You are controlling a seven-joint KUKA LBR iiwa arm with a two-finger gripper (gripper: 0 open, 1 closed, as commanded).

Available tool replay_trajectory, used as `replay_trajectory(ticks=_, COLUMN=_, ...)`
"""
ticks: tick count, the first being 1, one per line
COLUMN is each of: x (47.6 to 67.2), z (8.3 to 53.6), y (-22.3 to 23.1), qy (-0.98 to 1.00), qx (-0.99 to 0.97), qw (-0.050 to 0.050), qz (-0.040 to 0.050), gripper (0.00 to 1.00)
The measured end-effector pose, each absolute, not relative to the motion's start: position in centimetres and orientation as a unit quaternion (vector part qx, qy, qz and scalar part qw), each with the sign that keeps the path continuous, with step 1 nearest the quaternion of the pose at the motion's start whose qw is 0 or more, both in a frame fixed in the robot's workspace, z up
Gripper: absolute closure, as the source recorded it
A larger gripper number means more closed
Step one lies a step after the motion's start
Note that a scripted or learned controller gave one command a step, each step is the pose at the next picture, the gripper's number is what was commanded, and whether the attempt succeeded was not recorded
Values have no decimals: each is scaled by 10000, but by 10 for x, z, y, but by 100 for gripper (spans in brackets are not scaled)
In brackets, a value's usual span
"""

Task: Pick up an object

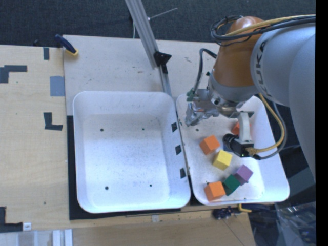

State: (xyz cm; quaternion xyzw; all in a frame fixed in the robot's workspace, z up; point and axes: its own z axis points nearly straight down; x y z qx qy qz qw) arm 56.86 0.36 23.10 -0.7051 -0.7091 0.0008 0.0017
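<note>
Tool point(193, 118) low in right bin point(271, 188), far-left corner; finger state: cannot tell. Nearest orange cube point(209, 144) just near-right. Centre over it, descend straight, avoid bin wall.

Both white bins, left point(123, 152) and right point(266, 183), look like smooth, slightly glossy plastic, the left one speckled with dark flecks. The surface point(31, 152) is pale, matt wood-grain board. The blocks, such as the yellow block point(223, 160), look matt. The arm point(287, 60) has a smooth grey shell and a glossy orange band point(238, 50). The slanting rail point(143, 27) looks like bare metal.
</note>
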Motion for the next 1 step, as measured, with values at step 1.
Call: replay_trajectory(ticks=1, x=565, z=222, y=56, qy=-7095, qx=-7047, qw=17, qz=9, gripper=100)
